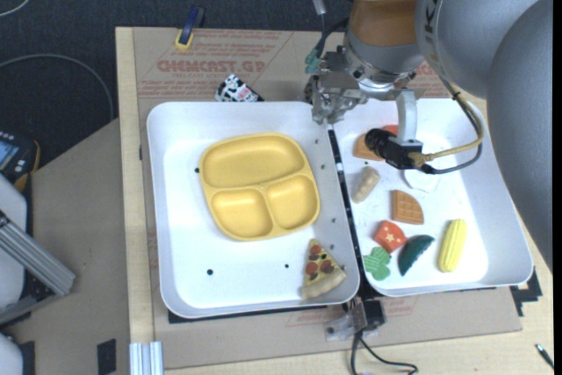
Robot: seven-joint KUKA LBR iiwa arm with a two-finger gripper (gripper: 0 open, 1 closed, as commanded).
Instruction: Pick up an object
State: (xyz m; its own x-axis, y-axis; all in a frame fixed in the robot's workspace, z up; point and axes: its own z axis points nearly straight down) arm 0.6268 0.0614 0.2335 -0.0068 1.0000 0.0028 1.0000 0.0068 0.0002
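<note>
My jaws (327,105) hung at the top of the rim where the two white bins met, and I could not tell if they were spread or pressed together. I saw nothing between them.

The toy food I could pick lay in the right bin (492,224). Nearest, just below the jaws, was a pale bread piece (363,183). Further down sat a waffle slice (407,208), a strawberry (390,234), a green leafy bit (378,263), a dark green pepper (414,252) and a yellow corn (452,243). In the left bin (176,215) lay a yellow divided plate (259,185) and a pizza slice (322,268) by the lower edge.

To do it well, I thought I should pick one toy standing apart, like the corn. I should stop right above it, go straight down, and squeeze across its thin side.
</note>
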